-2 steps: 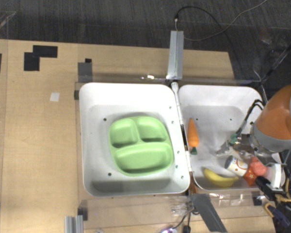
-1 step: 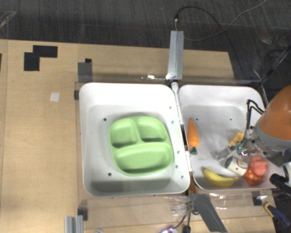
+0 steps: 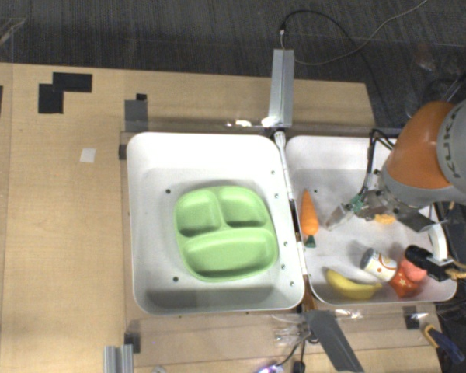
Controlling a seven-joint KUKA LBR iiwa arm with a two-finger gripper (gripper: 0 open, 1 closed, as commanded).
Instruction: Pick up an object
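The fingers (image 3: pixel 343 214) hang over the right bin (image 3: pixel 334 158), and whether they are apart or together cannot be told. Just to their left lies a carrot (image 3: pixel 309 214) along the bin's wall. Nearer the camera rest a banana (image 3: pixel 349 284), a small bottle (image 3: pixel 377 264) and a red toy (image 3: pixel 408 278). A green divided plate (image 3: pixel 225 231) fills the left bin (image 3: pixel 151 208).

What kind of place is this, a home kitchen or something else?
Most likely a robotics lab, not a kitchen. A wooden bench bears two white bins, a grey and orange robot arm reaches in, and loose cables lie on dark carpet. The carrot and banana look like toys.
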